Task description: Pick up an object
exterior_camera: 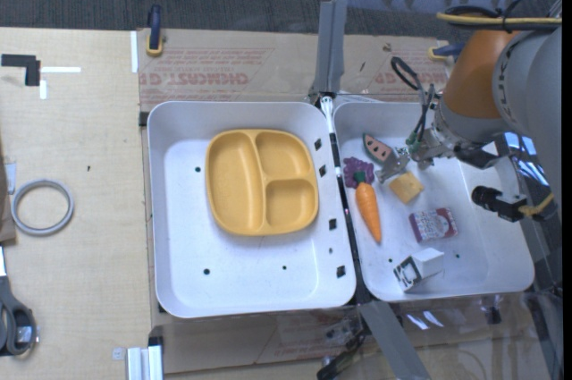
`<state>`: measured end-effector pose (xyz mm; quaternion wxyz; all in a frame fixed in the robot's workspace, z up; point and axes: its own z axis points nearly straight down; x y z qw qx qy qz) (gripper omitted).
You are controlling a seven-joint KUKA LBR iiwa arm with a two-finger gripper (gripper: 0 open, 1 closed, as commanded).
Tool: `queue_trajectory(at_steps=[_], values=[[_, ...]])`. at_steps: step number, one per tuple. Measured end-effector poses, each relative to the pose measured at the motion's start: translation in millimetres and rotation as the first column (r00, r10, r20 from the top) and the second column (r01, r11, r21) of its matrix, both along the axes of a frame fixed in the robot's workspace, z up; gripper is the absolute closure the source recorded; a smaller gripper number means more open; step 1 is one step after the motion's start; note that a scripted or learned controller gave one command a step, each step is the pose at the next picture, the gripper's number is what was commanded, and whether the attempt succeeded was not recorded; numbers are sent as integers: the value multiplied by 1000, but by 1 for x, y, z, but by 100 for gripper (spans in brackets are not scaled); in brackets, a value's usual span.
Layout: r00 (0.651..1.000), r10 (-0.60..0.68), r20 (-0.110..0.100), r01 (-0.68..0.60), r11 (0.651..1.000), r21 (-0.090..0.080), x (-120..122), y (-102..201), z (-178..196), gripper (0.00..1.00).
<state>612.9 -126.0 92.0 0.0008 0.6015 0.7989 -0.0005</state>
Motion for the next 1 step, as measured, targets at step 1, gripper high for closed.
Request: queue_trajectory(at_steps=[1], values=[[980,-197,-3,197,980,1,-51,6,-1,0]])
